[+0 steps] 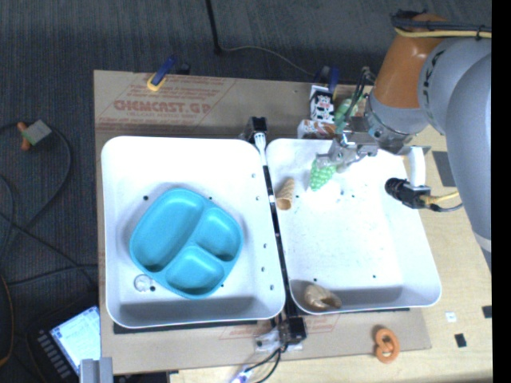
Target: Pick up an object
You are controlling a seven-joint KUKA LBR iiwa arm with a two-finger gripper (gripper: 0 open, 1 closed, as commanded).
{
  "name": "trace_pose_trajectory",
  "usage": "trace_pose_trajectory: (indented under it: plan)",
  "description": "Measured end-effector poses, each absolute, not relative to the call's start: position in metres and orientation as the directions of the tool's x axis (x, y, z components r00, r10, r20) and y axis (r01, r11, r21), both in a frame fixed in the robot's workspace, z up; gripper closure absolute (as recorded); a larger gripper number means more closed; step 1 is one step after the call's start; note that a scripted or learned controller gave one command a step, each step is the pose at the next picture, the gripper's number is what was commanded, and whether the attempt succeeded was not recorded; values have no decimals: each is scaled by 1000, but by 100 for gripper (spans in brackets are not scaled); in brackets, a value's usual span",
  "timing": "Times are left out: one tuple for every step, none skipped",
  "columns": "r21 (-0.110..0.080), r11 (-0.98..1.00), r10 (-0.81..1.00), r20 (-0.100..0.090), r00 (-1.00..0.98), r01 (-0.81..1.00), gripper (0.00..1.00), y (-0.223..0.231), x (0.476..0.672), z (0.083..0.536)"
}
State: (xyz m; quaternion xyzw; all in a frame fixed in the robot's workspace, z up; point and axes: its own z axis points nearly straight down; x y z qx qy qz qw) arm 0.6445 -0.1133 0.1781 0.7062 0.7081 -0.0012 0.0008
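My gripper (334, 163) hangs over the back of the right bin (359, 246), reaching in from the upper right. Its fingers are shut on the top end of a small green knobbly object (320, 174), which slants down to the left from the tips. A tan cone-shaped piece (285, 193) lies against the right bin's left wall. A brown shell-like object (320, 298) rests at that bin's front rim.
The left bin (128, 166) holds a blue divided plate (187, 242) and a small clear ring (142, 283). A black divider clip (258, 130) sits between the bins at the back. An orange ring (386, 343) lies on the bench in front.
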Motion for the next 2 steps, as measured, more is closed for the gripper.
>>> trace_pose_trajectory:
  plan:
    - [4,2,1000,-2,-2,1000,100,-74,669,286]
    - [-3,2,1000,0,-2,1000,100,-12,648,235]
